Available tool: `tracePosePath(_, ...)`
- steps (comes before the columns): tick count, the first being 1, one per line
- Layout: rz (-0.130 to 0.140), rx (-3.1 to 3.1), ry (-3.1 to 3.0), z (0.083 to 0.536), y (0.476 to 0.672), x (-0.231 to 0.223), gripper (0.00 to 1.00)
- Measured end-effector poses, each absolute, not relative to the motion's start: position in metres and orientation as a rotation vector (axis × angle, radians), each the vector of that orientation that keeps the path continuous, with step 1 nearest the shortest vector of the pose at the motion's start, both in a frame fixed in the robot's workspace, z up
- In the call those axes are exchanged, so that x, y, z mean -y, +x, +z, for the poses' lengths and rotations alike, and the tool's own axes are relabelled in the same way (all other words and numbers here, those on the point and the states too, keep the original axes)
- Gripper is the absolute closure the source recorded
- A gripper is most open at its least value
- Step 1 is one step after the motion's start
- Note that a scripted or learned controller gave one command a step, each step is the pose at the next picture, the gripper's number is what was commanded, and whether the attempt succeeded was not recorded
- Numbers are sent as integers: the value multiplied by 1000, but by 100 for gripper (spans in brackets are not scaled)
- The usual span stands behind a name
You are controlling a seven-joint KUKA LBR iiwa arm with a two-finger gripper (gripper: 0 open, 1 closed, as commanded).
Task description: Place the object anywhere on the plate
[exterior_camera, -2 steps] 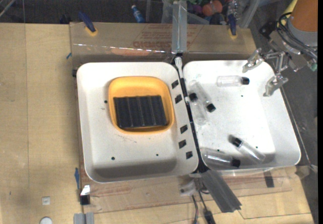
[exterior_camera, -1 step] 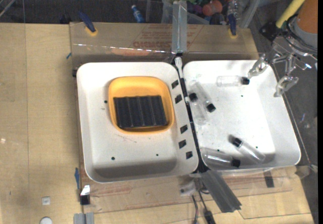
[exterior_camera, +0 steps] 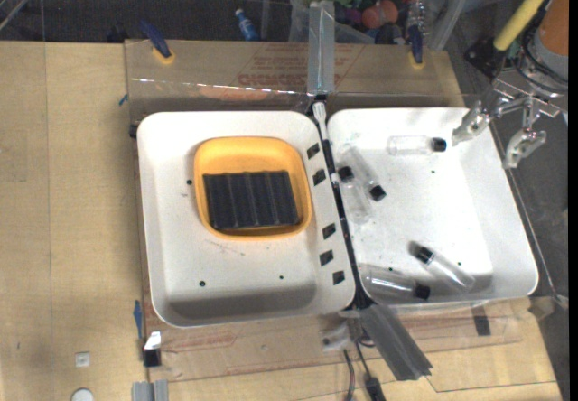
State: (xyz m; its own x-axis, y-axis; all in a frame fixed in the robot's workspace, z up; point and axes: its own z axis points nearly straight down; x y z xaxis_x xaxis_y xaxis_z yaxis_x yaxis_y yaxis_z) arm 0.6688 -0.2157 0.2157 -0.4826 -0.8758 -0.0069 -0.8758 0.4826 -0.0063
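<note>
A yellow-orange plate [exterior_camera: 249,149] lies in the left bin [exterior_camera: 172,209]. On it rests a dark, ribbed rectangular object [exterior_camera: 251,200], flat and covering most of the plate's floor. My gripper [exterior_camera: 497,134] hovers at the far right corner of the right bin [exterior_camera: 488,209], well away from the plate. Its two silver fingers [exterior_camera: 470,125] stand apart, open, and between them I see nothing.
Several clear tubes with black caps lie in the right bin: one at the back [exterior_camera: 411,145], one by the divider [exterior_camera: 359,177], two near the front [exterior_camera: 442,266]. A metal divider [exterior_camera: 327,200] separates the bins. Cluttered toy boxes stand behind the bench.
</note>
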Motion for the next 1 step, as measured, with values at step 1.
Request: tracePosePath(1, -2, -2302, -2125, 208, 668, 221, 0)
